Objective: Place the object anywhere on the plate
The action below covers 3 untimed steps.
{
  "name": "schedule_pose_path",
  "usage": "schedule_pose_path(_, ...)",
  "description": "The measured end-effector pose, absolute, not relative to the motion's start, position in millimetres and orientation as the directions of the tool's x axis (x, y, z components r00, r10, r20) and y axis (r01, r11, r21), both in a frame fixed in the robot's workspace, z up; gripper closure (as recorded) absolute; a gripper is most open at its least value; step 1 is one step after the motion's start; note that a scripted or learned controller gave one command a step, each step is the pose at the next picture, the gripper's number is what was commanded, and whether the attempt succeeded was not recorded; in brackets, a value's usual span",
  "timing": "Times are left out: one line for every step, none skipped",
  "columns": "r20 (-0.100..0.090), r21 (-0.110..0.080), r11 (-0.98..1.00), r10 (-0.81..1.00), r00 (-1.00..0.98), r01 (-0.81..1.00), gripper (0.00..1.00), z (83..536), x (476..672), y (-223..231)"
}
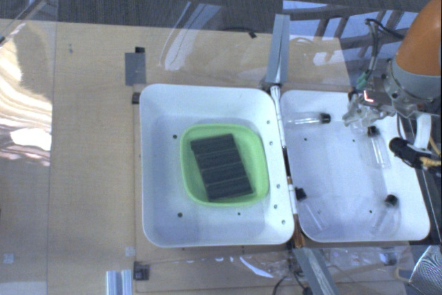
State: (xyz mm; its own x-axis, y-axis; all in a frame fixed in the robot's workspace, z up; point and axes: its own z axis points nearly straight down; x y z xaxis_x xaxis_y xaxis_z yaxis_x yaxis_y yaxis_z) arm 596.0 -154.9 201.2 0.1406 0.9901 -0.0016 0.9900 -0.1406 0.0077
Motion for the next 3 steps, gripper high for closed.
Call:
schedule_pose_path(0.000, 0.005, 0.155, 0.988, -0.155, 0.988, 1.00, 145, 566.4, -85)
schedule_pose_path(-0.001, 0.007, 0.318, 0.948, -0.318, 0.948, 1.00, 186, 544.9, -19)
schedule_pose_path(-0.001, 0.007, 0.317, 0.948, -0.317, 0.948, 0.00, 186, 545.0, -19)
